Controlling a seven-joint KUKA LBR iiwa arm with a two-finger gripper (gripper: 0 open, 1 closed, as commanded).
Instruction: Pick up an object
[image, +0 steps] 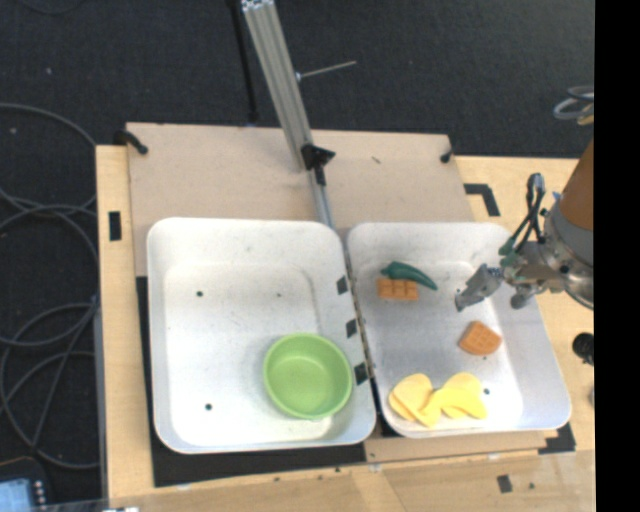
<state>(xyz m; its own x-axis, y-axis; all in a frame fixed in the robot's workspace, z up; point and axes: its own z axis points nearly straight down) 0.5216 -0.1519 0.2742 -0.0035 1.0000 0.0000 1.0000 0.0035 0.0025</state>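
My gripper hangs over the right bin, near its right side, fingers spread open with nothing between them. One grey finger points left and down. Just below it lies an orange wedge-shaped piece. To the left sit a small orange waffle-like block and a dark green pepper-shaped piece, touching each other. Yellow flat pieces lie at the bin's front.
The left bin holds a green bowl at its front right. A metal pole slants up from the seam between the bins. Cables lie on the dark floor at left.
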